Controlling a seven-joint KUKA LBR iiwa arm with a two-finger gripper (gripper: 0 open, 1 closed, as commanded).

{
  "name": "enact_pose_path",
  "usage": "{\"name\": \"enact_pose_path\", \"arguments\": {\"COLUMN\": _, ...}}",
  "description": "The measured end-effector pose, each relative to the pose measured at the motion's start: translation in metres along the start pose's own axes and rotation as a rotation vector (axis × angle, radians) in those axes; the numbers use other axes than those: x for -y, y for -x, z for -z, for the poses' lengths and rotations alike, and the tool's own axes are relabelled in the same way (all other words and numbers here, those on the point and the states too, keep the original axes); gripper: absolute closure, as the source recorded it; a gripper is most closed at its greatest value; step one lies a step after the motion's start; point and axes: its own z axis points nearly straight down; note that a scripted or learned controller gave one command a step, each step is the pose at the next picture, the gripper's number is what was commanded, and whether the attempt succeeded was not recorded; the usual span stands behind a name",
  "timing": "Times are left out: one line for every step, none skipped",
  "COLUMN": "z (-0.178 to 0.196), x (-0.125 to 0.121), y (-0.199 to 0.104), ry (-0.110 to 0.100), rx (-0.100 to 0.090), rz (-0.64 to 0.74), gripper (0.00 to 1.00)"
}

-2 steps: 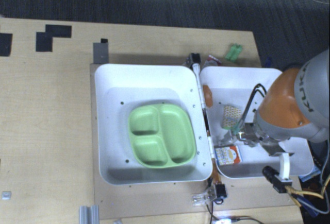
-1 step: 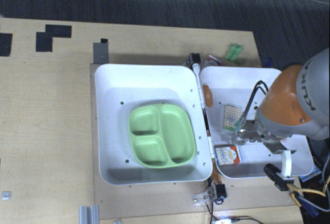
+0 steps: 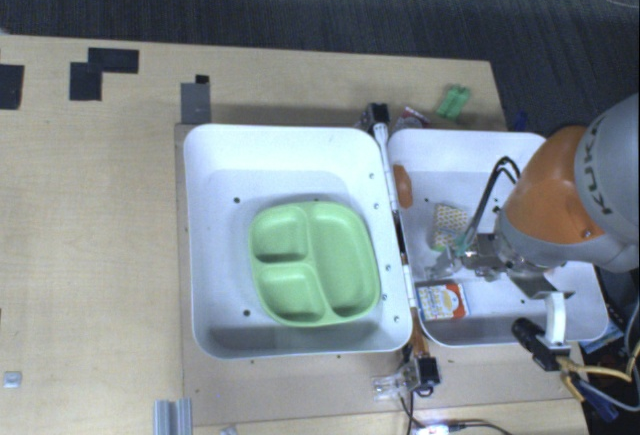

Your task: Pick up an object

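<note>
Orange-and-white, the small printed packet [image 3: 441, 301] you could go for lies flat near the front-left corner of the right bin [image 3: 520, 151], close beside the wall the two bins share. Just behind it sits a pale mesh-patterned object [image 3: 449, 220], and further back along that same wall an orange-brown oval piece [image 3: 403, 186] rests near the bin's left rim. Your gripper [image 3: 452, 258] hangs low over the left half of this bin, between the packet and the mesh-patterned object; whether it is released or clenched you cannot tell, as the wrist and its cables cover the tip, and nothing can be seen grasped. The arm [image 3: 560, 198], with its orange band, comes in over the bin's right side. In the left bin [image 3: 215, 223] you have a light green divided tray [image 3: 314, 262], three compartments, lying slightly turned in the middle of the floor. On the bench [image 3: 90, 253], behind the right bin's back edge, a small green item [image 3: 453, 102] lies near the bench's far right corner.
</note>
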Motion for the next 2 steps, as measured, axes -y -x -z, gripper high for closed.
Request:
{"name": "enact_pose_path", "arguments": {"z": -0.012, "x": -0.005, "y": -0.002, "ry": -0.009, "rx": -0.002, "rz": 0.001, "gripper": 0.00}}
{"name": "enact_pose_path", "arguments": {"z": 0.000, "x": -0.007, "y": -0.003, "ry": -0.002, "rx": -0.002, "rz": 0.004, "gripper": 1.00}}
